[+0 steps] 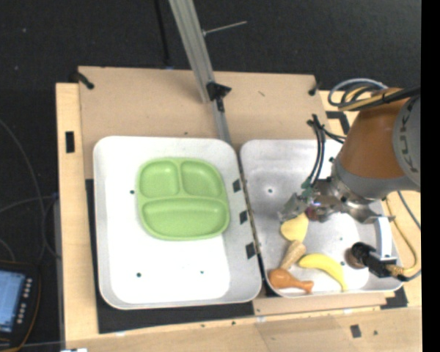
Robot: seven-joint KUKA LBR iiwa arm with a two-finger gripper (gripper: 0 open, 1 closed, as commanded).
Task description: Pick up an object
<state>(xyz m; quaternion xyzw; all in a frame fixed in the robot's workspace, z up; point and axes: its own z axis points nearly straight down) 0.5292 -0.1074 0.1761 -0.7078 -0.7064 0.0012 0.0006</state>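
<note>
Down in the right bin (279,160) you can see the toy food bunched near the front corner. Look for the banana (324,267), the pale yellow piece (294,228), the tan stick-shaped piece (290,255) and the orange drumstick (290,280). They lie close together, some of them touching. The claw (310,205) hangs low over the bin, just above the pale yellow piece. You cannot tell if it is apart or together, because the arm (374,152) and its wires hide that part. Nothing seems to be held yet.

These toys look light, hard and smooth, so they may slip. The banana is probably the best one for you to pick. Take it across its thin middle, not along its length. It curves, so it may roll away if you pinch it near an end.

The left bin (117,270) holds a green plate (182,199) with three parts. Both bins sit on the counter (132,101).
</note>
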